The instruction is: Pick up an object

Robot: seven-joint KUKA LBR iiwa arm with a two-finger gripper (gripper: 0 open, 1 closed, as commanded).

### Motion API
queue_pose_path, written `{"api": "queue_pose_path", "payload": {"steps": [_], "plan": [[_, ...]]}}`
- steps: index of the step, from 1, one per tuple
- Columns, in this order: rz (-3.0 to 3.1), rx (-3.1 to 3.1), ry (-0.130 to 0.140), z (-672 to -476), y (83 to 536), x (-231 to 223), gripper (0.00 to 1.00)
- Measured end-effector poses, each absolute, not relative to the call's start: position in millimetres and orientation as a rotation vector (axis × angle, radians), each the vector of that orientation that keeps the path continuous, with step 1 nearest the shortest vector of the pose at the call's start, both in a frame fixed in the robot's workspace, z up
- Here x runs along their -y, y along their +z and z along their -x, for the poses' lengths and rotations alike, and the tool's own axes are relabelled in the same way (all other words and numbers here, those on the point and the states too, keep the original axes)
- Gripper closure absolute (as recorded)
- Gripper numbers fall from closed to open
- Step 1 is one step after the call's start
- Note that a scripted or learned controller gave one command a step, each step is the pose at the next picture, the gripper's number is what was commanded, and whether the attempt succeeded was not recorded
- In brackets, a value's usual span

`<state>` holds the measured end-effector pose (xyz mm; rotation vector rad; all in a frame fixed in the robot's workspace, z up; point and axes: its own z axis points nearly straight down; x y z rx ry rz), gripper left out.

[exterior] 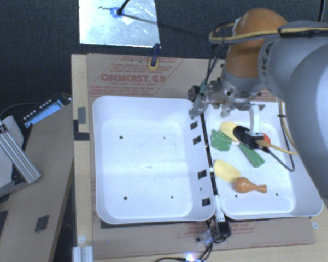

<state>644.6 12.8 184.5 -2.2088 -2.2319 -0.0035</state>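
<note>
LAB BENCH: The grey arm's [300, 64] end effector [225, 103] hangs over the far end of the right bin [309, 205], with the job of picking up an object. From where I stand I cannot tell whether it is open or closed, and nothing is visibly held.

The candidates lie in a loose cluster just in front of it and below. A yellow piece [227, 128] is nearest, and a green leafy piece [220, 141] touches it on the side toward the left bin [147, 162]. A green stick [253, 156] lies a little farther out. A second yellow piece [227, 170] and an orange drumstick-shaped toy [249, 187] are farthest from the end effector.

The risk, to my eye, is crowding. The nearest yellow piece and the two green ones sit so close that a descent on one could nudge its neighbours or pinch two at once. The end effector also hangs near the ridge [203, 146] where the bins meet, so a drop aimed at the leafy piece might clip it. The smooth, rounded toys look apt to squirt out of a closing grip.
</note>
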Motion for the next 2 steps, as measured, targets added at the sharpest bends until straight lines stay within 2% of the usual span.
{"api": "queue_pose_path", "payload": {"steps": [1, 2], "plan": [[2.207, 2.237, -0.006, -622.9, 210.0, -113.3, 0.00], [2.214, 2.231, -0.005, -624.2, 219.4, -106.6, 1.00]]}}
